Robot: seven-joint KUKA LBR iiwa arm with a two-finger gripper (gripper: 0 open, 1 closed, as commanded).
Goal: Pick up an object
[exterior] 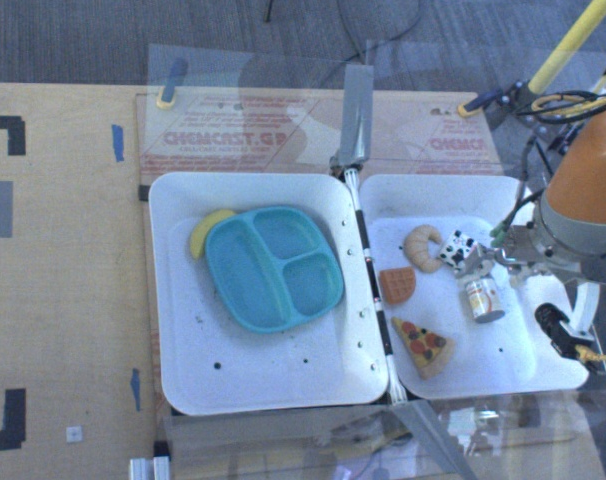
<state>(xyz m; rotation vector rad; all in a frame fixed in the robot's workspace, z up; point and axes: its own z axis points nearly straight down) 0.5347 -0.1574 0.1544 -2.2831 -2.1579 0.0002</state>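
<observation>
The wooden bench (pixel 63 298) bears two white bins (pixel 273 383) side by side.

We note a tan wooden tabletop (pixel 63 268) marked with black tape corners (pixel 8 133) and short blue tape strips (pixel 117 142). Beyond its far edge lies grey carpeted floor (pixel 103 13), crossed by a dark looped cable (pixel 383 3). A clear printed plastic sheet (pixel 243 133) lies across the tabletop's far side; lighting is even.
</observation>
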